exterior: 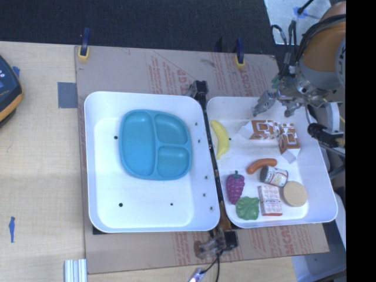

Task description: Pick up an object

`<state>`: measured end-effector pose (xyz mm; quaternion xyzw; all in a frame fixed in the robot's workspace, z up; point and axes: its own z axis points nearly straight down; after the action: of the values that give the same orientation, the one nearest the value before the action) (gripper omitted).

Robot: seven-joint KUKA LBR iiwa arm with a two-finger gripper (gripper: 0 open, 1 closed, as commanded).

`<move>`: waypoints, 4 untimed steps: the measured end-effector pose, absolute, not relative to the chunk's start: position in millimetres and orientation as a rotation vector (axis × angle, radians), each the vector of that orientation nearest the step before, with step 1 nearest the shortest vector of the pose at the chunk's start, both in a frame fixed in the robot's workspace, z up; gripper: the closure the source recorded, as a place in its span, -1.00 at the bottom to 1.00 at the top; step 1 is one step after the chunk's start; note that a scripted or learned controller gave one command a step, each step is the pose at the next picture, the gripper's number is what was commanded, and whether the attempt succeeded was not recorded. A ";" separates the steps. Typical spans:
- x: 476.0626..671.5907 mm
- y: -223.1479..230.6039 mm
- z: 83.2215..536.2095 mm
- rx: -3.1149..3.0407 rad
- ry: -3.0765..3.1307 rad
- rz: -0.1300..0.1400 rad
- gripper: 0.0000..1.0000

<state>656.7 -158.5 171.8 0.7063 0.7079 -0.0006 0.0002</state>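
My gripper point(276, 106) hangs over the far edge of the right bin point(325, 172), open, with nothing between its fingers. Just in front of it lies a brown and white patterned packet point(274, 130). Further along the bin floor are a yellow banana point(221, 138), an orange sausage point(261, 165), a small dark jar point(274, 175), a tan round disc point(295, 194), purple grapes point(235, 187), a green leafy piece point(248, 208) and a red and white box point(270, 200).
The left bin point(103, 175) holds a blue divided plate point(155, 144). A raised divider point(210, 157) runs between the bins. A yellow and black device point(7, 90) sits at the bench's left edge. Clamps point(239, 50) pin the cardboard at the back.
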 end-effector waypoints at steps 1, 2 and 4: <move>600.1 -140.7 115.9 2.220 2.227 -0.007 -1.00; 640.0 -187.0 107.2 2.204 2.225 0.020 -1.00; 658.7 -160.2 104.0 2.210 2.231 -0.015 -1.00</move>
<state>658.7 -160.2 104.0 0.7037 0.7105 -0.0047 0.0008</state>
